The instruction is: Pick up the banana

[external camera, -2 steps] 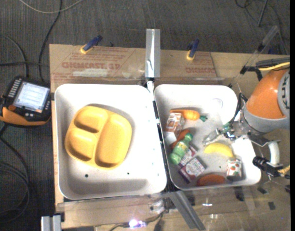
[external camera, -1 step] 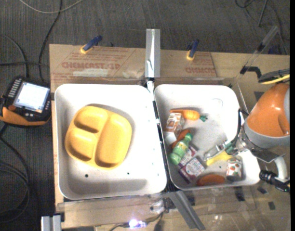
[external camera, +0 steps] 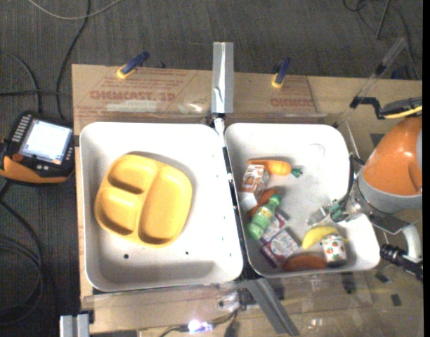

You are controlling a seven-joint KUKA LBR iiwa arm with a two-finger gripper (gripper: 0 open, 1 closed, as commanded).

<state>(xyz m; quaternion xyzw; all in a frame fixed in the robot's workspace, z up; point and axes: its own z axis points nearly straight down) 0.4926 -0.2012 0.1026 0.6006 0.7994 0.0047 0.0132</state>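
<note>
Banana [external camera: 319, 236] lies in the right bin [external camera: 320, 137], beside a small carton [external camera: 334, 249]. Tool [external camera: 336, 210] hovers just above-right; its grip can't be told.

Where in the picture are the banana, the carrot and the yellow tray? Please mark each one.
banana [external camera: 319, 236]: camera view, on the middle of its yellow curve.
carrot [external camera: 277, 166]: camera view, on the middle of its orange body.
yellow tray [external camera: 162, 206]: camera view, on the floor of its large compartment.
</note>
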